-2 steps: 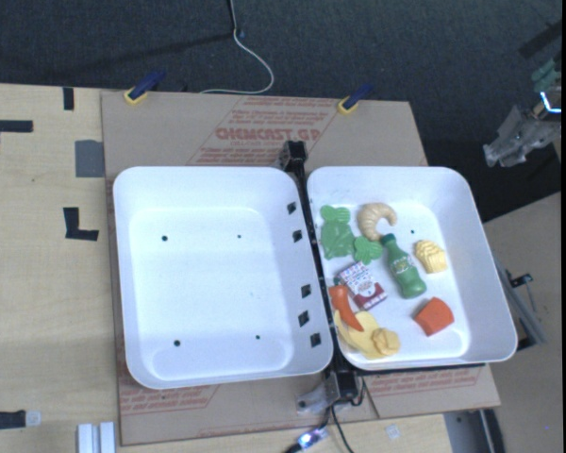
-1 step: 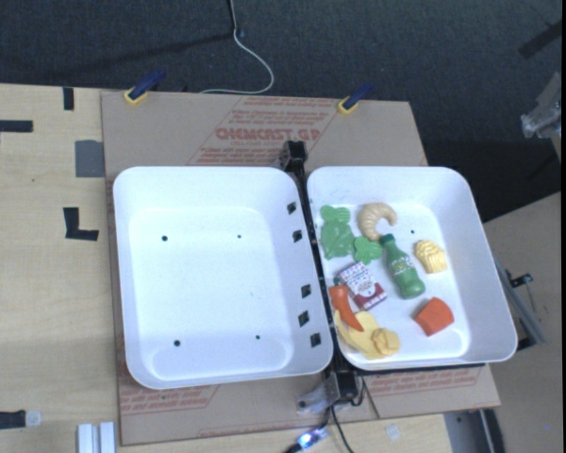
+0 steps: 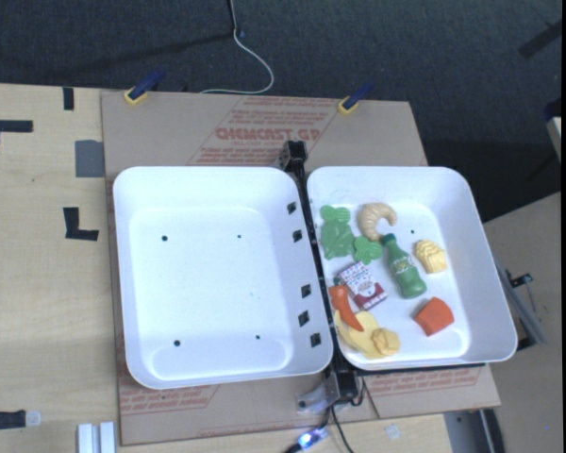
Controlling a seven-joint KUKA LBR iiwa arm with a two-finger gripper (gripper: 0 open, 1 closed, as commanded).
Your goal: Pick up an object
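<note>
The right bin (image 3: 472, 253) holds several small toy foods. A green bottle (image 3: 403, 268) lies near its middle, with a tan croissant (image 3: 376, 217) above it. Green leafy pieces (image 3: 341, 234) sit against the bin's left wall. A small yellow piece (image 3: 430, 255) lies to the right of the bottle, and a red block (image 3: 434, 315) sits lower right. A red and white packet (image 3: 360, 284), an orange carrot (image 3: 343, 307) and a yellow banana (image 3: 371, 338) crowd the lower left corner.
The left bin (image 3: 208, 272) stands beside the right one, joined along a black clipped seam (image 3: 307, 262). Both rest on a cardboard sheet (image 3: 264, 130) held by blue and yellow clamps. A thin cable (image 3: 250, 50) runs down from the top.
</note>
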